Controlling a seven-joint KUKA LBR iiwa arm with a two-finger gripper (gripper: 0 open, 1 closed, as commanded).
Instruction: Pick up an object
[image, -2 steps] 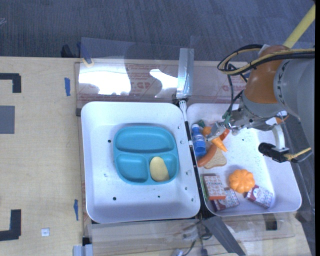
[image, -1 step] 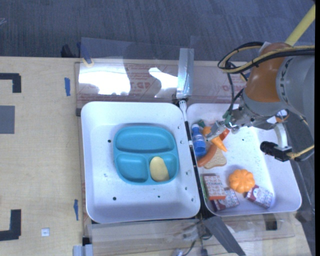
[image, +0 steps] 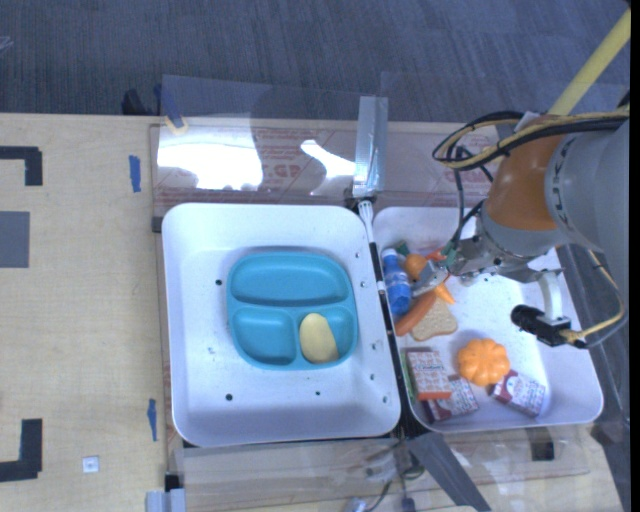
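Observation:
My gripper (image: 445, 264) is low over the back left part of the right bin (image: 578, 372), with the grey arm and its orange band (image: 520, 190) behind it. It hovers at or just above a small orange item (image: 415, 266), close to a blue bottle (image: 396, 281) and an orange carrot (image: 418, 309). A slice of bread (image: 437, 322) lies beside the carrot. Further forward lie an orange pumpkin (image: 483, 361), a red and white carton (image: 427, 372) and a dark red packet (image: 520, 392). I see nothing clearly held.
The left bin (image: 190, 300) holds a blue divided tray (image: 285, 285) with a yellow oval object (image: 318, 337) in its front right compartment. A black fitting on a yellow cable (image: 540, 325) hangs over the right bin. A metal divider post (image: 369, 150) stands behind the bins.

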